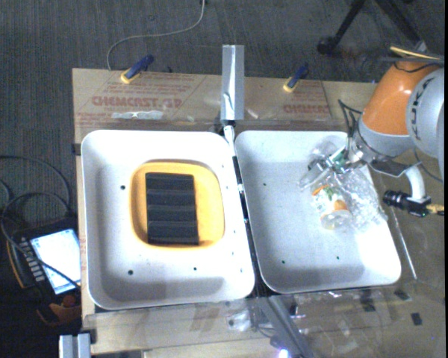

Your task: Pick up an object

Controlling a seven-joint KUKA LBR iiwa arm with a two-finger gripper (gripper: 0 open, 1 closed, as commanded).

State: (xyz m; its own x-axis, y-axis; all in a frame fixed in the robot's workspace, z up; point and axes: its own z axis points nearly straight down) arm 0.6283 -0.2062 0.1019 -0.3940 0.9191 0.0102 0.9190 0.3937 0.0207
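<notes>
A: Where did the grey arm with the orange band (392, 110) sit, and what did its two-finger gripper (345, 157) do?

B: It reached in over the far right corner of the right-hand shallow white bin (284, 222); the gripper hung low at the upper edge of a crumpled clear plastic bag with orange and green scraps inside (342, 192); whether it was clenched, released or grasping anything could not be told, since the tip was lost in the glare of the wrapping.

A: And the bag, relative to the gripper?

B: It lay directly beneath and just in front of the gripper, spreading from there toward the near side of the bin; it looked to be touching the tool at its top edge, though the contact was unclear.

A: Anything else nearby?

B: Well to the gripper's left, across the divider, the left-hand shallow white bin (104, 200) held a yellow rounded-square tray with a black ribbed block on top (175, 203); behind the gripper, on the brown board (97, 103), stood two blue-handled clamps (137, 68); an upright grey metal post (232, 80) rose between the bins.
</notes>
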